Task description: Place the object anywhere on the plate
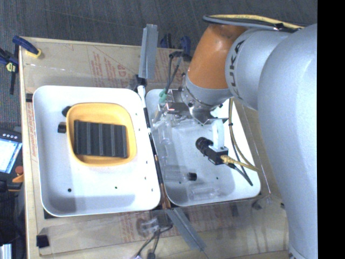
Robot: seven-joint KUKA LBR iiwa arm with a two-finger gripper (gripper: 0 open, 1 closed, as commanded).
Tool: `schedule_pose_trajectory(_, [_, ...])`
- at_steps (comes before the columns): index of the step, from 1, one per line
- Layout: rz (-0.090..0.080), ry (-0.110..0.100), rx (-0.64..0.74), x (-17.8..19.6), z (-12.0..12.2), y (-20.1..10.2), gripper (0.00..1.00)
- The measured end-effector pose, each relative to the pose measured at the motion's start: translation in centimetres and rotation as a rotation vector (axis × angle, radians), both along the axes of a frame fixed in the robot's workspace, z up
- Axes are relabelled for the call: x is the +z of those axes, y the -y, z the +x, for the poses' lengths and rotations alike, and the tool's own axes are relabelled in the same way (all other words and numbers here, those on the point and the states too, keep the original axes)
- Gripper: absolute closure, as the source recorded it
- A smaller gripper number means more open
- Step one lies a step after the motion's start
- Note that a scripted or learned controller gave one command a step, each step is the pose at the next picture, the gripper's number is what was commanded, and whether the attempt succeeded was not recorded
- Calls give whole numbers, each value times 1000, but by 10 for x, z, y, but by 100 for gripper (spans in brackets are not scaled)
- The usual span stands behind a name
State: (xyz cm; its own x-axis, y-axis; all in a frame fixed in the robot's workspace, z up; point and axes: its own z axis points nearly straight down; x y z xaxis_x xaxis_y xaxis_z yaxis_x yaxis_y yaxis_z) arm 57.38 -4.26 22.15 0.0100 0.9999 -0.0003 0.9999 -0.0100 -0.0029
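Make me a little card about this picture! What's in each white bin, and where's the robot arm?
left bin: holds a yellow plate
on the plate: a dark ridged block
right bin: a small black piece lies on its floor
arm: grey with an orange band, reaching over the right bin's far end
tool: near the right bin's far left corner; too hard to tell if it holds anything

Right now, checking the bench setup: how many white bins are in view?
2. The left bin holds the yellow plate; the right bin lies under the arm, partly covered by it.
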Motion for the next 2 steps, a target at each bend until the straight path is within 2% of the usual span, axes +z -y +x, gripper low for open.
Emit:
schedule_pose_trajectory(1, [1,-4,131,-31,20,-44,100])
schedule_pose_trajectory(2, [1,-4,131,-31,20,-44,0])
